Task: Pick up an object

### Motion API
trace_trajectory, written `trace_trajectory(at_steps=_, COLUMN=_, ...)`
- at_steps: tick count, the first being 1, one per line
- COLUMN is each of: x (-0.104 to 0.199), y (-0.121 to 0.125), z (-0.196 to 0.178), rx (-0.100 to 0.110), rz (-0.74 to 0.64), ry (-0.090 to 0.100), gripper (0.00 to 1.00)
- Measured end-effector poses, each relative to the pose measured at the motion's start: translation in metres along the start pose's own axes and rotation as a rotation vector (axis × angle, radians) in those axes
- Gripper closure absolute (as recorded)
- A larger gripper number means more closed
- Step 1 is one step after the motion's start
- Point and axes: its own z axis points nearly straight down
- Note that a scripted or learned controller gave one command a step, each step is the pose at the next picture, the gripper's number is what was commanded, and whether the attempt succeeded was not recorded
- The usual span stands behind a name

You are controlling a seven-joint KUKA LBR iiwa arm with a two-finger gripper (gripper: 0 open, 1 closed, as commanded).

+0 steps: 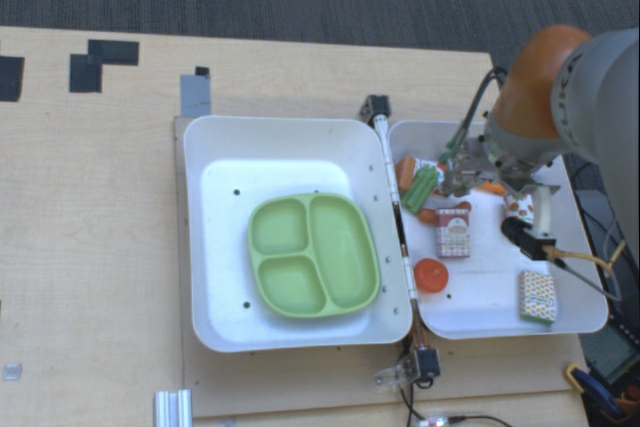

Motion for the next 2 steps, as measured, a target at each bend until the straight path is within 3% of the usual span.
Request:
trace_trajectory(at_steps=1, x=0.000, y=0.000, z=0.000, rx=0.000, rz=0.001, ry=-0.001, gripper=0.00)
trace_trajectory(at_steps=2, x=0.000, y=0.001, z=-0.011, rx=-0.004, rz=-0.001, ry=0.000, gripper=1.00)
